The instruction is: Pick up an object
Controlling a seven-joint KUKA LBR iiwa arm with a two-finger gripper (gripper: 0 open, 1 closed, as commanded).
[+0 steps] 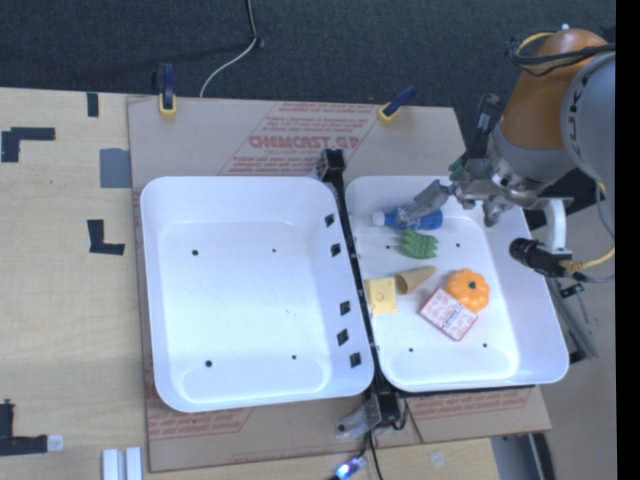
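My gripper (432,200) hangs low over the far part of the right bin (500,363), reaching in from the right. Its tip is right at a blue bottle-like object (402,218) lying on its side; I cannot tell whether it touches it. Just in front of that lies a green leafy toy (420,244). Nearer the front sit a tan cone (416,279), a yellow block (381,295), an orange pumpkin (467,288) and a pink-and-white packet (447,314).
The left bin (165,268) stands beside the right one, with a black clip strip (345,268) along the shared wall. Both rest on a cardboard sheet (290,138) held by clamps. The arm's orange band (545,78) rises at the right.
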